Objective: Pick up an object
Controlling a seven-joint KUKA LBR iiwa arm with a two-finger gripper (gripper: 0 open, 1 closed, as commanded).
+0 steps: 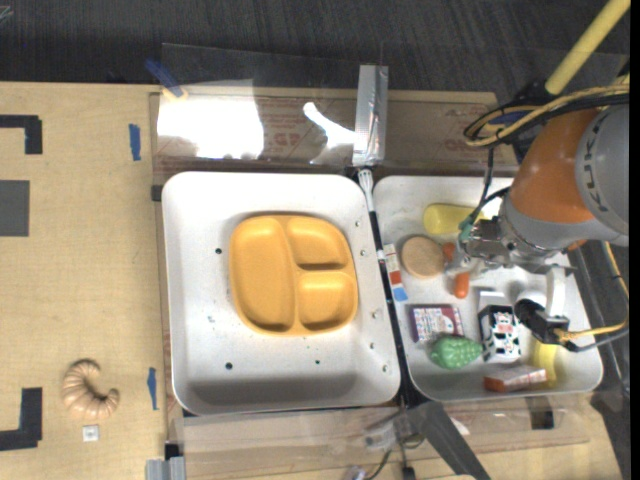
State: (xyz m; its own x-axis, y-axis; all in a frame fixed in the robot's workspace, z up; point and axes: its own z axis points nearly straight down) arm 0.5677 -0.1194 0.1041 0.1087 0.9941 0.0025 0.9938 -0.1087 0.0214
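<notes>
I'm sitting at the remote station watching the overhead feed, and the arm (575, 183) is reaching in from 3 o'clock with its orange band hanging over the right bin (590, 373). The gripper (478, 251) is hovering low over the upper middle of that bin, but I can't tell whether it's holding anything, it's just too cluttered there. Candidate stuff lying around it: a yellow object (443, 217) at its 11 o'clock, a tan round disc (422, 257) just at 9 o'clock, and a small orange piece (460, 286) right below at 6. Further toward 6 o'clock a purple card (435, 321), a green lumpy toy (455, 351) and a black-and-white cow-patterned item (503, 334) are sitting close together. The left bin (190, 268) is carrying a yellow divided tray (292, 272) in its middle. Way out at 8 o'clock on the bench, a curled tan croissant-looking thing (90, 388) is lying well apart from both bins.
</notes>
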